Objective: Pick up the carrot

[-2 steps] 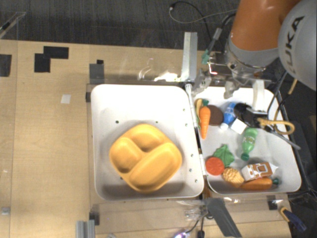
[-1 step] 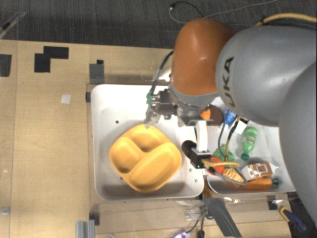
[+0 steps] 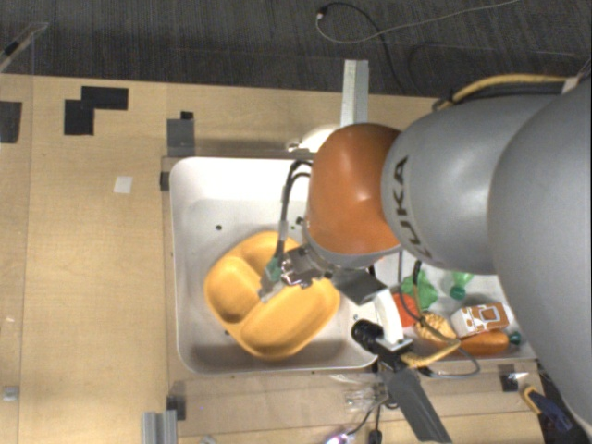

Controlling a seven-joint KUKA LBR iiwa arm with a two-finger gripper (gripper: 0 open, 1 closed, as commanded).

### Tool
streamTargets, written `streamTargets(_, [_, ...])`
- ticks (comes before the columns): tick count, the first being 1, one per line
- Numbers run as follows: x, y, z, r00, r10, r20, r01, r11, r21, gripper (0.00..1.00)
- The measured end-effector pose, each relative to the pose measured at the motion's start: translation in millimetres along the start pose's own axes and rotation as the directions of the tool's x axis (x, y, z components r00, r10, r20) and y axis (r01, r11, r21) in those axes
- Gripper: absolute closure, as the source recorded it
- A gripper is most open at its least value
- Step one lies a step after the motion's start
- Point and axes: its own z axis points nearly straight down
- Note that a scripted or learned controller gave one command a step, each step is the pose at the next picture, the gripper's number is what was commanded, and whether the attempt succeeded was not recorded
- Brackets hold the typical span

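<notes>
Step in hand: approach, not yet grasp. The gripper (image 3: 289, 274) stands low over the left bin (image 3: 196, 213), touching or just above the large yellow pieces (image 3: 276, 324) heaped at its middle. You cannot tell from this view whether it is apart or together, and nothing shows held in it.

The carrot (image 3: 485, 343), judged to be the orange tapered piece, lies in the right bin (image 3: 481, 364) at its near right side, well apart from the gripper and untouched.

Next move, in my judgement: you need to lift clear of the yellow pieces, cross to the right bin and come down along the carrot's length.

Obstructions: a small white-and-orange item (image 3: 481, 318) sits just beside the carrot on its far side, with green pieces (image 3: 426, 292) near to the left. The arm's own bulk hides much of that bin. The bench (image 3: 83, 276) around the bins carries nothing in the way.
</notes>
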Motion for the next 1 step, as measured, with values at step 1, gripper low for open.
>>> streamTargets(1, [-0.6, 10.6, 26.8, 0.958, 0.288, 0.0, -0.288, 0.958, 0.0, 0.0])
